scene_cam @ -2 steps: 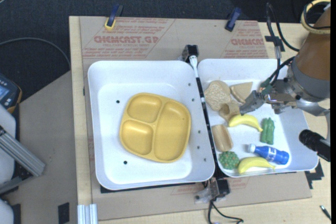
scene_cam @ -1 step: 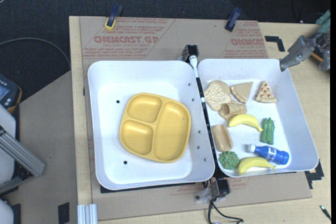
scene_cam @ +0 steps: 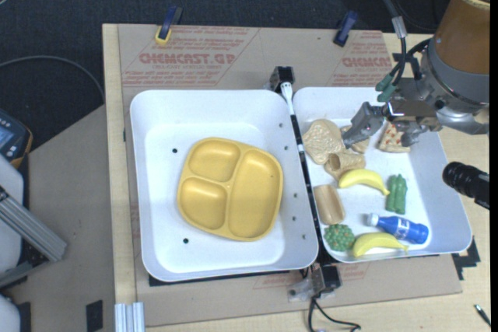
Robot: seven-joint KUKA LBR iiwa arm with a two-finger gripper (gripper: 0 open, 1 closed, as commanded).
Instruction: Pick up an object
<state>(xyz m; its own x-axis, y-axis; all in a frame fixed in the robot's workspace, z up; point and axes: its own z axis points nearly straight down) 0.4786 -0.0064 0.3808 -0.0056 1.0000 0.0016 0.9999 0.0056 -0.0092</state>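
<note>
1. Two white bins sit side by side; your gripper (scene_cam: 383,126) hangs over the upper part of the right bin (scene_cam: 455,221), fingers spread and nothing between them.
2. Your candidates all lie in that right bin: a tan cookie-like piece (scene_cam: 321,139) just left of the gripper, a pizza-slice toy (scene_cam: 393,138) partly under its right finger, a yellow banana (scene_cam: 364,180) below, a green pickle-like piece (scene_cam: 398,193), a bread roll (scene_cam: 329,203), a blue bottle (scene_cam: 403,228), a broccoli piece (scene_cam: 338,236) and a second banana (scene_cam: 376,244).
3. Pick one item and centre both fingers across its narrow side before descending; the upper banana looks the best bet, since it lies with some bare floor around it.
4. Avoid closing where the tan piece and a small brown lump (scene_cam: 343,162) touch each other; you could pinch two things or push both away.
5. Mind the divider where the bins meet (scene_cam: 299,159); the tan piece lies close to it, leaving the left finger little room.
6. The left bin (scene_cam: 156,167) holds only a yellow divided tray (scene_cam: 230,188).
7. The right bin's far-right floor is bare, giving you room to approach from that side.
</note>
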